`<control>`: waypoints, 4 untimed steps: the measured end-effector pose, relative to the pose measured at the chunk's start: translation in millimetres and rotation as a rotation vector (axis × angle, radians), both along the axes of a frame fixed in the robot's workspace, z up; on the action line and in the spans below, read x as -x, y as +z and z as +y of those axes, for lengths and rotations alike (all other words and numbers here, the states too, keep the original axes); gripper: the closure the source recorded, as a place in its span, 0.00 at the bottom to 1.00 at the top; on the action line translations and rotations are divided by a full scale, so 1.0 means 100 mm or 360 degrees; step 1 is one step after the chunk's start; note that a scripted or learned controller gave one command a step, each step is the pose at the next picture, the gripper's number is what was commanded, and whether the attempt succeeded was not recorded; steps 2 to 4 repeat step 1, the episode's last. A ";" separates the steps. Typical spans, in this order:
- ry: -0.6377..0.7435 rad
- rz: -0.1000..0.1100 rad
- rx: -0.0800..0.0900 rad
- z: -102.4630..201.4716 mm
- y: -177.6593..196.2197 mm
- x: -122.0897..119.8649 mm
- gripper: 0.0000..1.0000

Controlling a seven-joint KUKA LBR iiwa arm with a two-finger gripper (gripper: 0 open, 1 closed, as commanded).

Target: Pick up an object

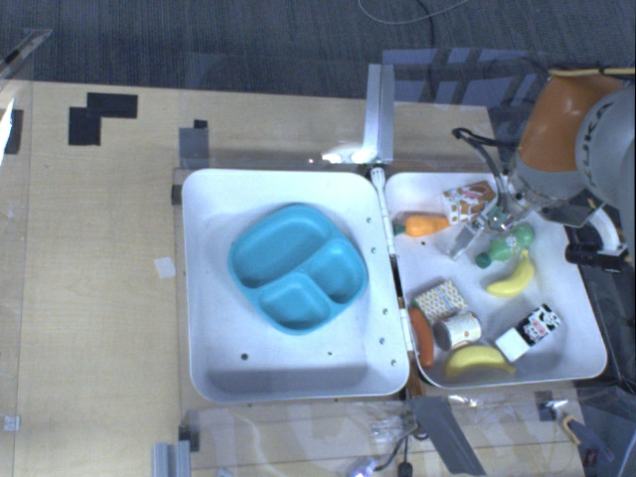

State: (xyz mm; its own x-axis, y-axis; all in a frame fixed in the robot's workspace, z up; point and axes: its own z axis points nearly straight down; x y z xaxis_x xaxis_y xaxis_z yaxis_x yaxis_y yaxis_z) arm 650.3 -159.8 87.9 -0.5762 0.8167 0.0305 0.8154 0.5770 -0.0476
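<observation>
Gripper (489,229) low in right white bin (586,361) over small green round-ended object (505,246), prob. lining up grasp; fingers' state unclear.

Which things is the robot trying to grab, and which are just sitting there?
For the job:
gripper, low in the right bin
green toy
two bananas
carrot
small patterned boxes

Just lying about:
blue divided plate in the left bin
black cable on the floor

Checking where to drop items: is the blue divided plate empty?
Empty: the blue divided plate in the left bin shows bare compartments.
</observation>
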 end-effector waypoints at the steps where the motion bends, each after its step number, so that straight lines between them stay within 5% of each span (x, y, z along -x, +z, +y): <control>1: 0.0005 -0.0037 0.0011 -0.01 0.14 -0.05 1.00; 4: 0.0005 -0.0037 0.0011 -0.01 0.14 -0.05 1.00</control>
